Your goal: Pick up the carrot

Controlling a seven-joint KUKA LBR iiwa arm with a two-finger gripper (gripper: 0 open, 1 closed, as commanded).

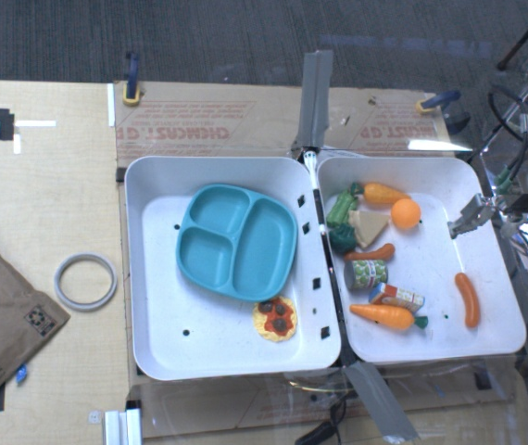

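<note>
The orange plastic carrot with a green stub [386,316] lies flat at the near side of the right white bin [431,343], touching a small red-labelled bottle [397,296] on its far side. My gripper [469,217] hovers at the right rim; jaw state I cannot tell. I'd grip across the carrot's thick middle, clear of the bottle.
</note>
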